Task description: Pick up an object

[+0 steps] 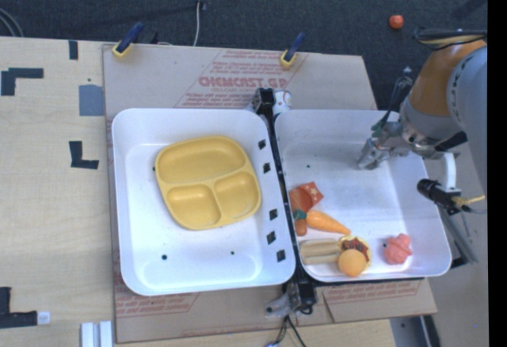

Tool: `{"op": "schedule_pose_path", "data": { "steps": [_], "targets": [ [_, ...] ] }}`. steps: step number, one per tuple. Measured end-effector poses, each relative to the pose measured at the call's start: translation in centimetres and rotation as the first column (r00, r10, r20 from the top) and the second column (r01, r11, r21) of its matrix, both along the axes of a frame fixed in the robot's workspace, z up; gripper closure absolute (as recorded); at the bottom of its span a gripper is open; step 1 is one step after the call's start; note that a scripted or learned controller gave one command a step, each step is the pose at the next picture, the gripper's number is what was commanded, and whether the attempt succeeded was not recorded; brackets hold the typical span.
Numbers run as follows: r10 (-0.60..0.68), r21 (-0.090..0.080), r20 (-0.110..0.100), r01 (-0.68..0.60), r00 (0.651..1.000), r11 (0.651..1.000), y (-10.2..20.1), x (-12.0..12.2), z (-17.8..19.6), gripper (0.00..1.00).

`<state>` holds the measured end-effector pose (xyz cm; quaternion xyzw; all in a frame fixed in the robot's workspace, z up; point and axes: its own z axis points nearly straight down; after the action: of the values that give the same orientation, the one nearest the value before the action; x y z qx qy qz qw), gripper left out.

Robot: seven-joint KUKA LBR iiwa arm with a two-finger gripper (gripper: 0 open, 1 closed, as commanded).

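Note:
The right bin (pixel 348 139) holds several toy foods along its near side: a red-orange packet (pixel 305 196), a carrot (pixel 325 221), a hot-dog bun (pixel 319 249), an orange ball (pixel 352 261) and a pink piece (pixel 398 248). My gripper (pixel 371 155) hangs low over the bin's far right part, well apart from the toys, with nothing visible between its fingers. The grey arm with the orange band (pixel 444 84) comes in from the right.
In the left bin (pixel 131 179) lies a yellow divided plate (pixel 208 181). A black divider with clips (pixel 272 179) joins the two bins. Blue-yellow clamps (pixel 127 40) hold the cardboard at the back. Cable and small items lie on the dark floor beyond.

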<state>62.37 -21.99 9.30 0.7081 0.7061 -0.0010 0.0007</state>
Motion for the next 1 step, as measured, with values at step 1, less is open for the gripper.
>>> {"op": "schedule_pose_path", "data": {
  "steps": [1],
  "targets": [
    [0.01,0.001,0.005,-0.01,1.0,1.0,7.46,3.57,-0.68,0.0]
  ]
}}
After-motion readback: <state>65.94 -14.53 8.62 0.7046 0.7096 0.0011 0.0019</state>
